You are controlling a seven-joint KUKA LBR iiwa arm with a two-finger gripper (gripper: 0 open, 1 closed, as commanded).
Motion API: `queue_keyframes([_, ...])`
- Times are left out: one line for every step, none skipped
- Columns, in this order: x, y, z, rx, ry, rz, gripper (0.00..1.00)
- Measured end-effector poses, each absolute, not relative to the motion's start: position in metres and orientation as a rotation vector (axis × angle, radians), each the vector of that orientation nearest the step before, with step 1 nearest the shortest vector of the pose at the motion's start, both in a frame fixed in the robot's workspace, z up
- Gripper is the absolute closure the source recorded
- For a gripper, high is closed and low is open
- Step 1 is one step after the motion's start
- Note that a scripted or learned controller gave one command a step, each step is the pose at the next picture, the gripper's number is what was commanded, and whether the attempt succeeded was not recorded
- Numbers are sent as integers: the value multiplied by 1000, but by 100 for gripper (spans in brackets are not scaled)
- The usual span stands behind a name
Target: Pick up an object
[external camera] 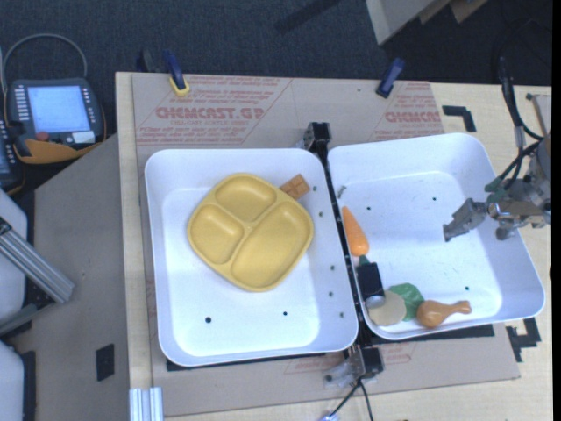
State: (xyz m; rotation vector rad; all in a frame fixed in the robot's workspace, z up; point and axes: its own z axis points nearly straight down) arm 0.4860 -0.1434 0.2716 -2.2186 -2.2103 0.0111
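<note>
I'm hovering the gripper (pixel 460 224) at the right bin's (pixel 421 160) right edge (jaws' state I cannot tell); next I'm targeting the carrot (pixel 354 231).

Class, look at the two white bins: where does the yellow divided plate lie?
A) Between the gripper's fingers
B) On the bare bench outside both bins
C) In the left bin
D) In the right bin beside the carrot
C: the yellow divided plate lies flat inside the left bin, while the carrot is in the right bin.
</note>
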Motion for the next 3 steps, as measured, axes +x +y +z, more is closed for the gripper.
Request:
queue_keyframes([488,-143,278,-2222,-2222,0,0])
queue_keyframes([491,-140,236,-2220,-2218,2,0])
queue_keyframes([490,-138,195,-2221,-2219,2,0])
